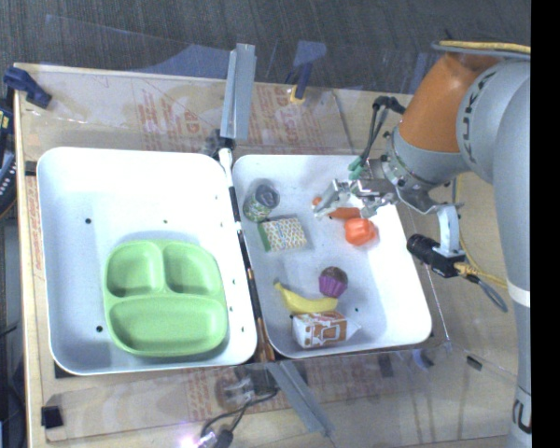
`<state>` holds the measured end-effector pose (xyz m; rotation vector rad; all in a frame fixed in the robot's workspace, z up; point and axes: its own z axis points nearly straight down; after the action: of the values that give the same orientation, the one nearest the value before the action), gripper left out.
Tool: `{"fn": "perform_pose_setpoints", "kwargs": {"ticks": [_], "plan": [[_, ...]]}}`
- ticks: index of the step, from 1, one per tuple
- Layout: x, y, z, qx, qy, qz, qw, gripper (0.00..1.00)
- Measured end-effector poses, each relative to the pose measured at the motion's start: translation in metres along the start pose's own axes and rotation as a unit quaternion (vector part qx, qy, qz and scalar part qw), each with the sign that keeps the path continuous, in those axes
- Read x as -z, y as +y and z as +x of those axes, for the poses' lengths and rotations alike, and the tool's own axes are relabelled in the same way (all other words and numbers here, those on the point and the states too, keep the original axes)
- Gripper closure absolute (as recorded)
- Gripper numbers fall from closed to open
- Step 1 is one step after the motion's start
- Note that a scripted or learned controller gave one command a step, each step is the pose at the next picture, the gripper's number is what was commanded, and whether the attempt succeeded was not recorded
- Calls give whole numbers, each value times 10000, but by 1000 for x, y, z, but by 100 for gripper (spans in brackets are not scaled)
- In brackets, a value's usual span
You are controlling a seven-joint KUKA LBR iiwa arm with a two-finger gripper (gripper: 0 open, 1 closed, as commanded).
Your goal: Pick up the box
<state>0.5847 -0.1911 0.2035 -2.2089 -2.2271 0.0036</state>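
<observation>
Hand: the hand (348, 197) hovers at the right bin's (406, 329) far side above the orange toy (359, 231); whether it is clenched or released cannot be told.
Box: small carton (318, 329) lying at the near edge, touching the banana (306, 299).
Handling: likely light, thin-walled, crushable; grip gently across its narrower faces.

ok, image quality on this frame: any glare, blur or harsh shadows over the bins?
Camera view: lighting is even, shadows soft; the small orange-and-white carton box is sharp enough; the metal two-finger gripper reads slightly soft; faint reflections streak the clear sheeting along the wooden bench.
</observation>
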Motion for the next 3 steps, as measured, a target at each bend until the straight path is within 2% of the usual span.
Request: {"fn": "perform_pose_setpoints", "kwargs": {"ticks": [1,2,3], "plan": [[-85,9,34,562,-5,-6,9984,0],[-107,1,79,424,-49,-54,9991,0],[-96,2,80,444,-40,-66,9990,100]]}}
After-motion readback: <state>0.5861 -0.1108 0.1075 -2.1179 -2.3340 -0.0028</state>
